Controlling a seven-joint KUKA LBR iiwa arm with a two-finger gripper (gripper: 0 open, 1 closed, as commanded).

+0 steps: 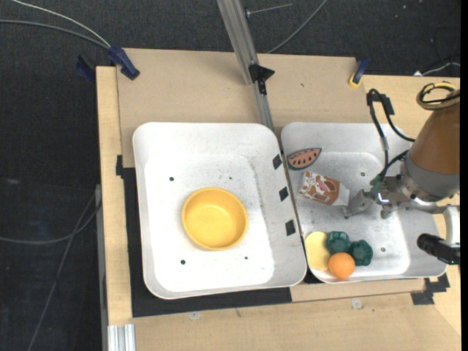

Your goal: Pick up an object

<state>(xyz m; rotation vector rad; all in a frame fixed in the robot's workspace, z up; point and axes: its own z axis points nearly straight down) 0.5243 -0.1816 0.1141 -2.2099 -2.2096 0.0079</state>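
The gripper (360,204) hangs low in the right bin (344,139); I cannot tell its jaw state. Left of it lies a red-and-white packet (320,188), apart. A yellow bowl (214,217) sits in the left bin (164,159)

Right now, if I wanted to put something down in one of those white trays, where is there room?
The left bin has bare floor all around the yellow bowl. The right bin is crowded: watermelon slice and snack packet by its left wall, orange ball and green pieces at the near edge, pincer mid-bin. Its far right corner is barer.
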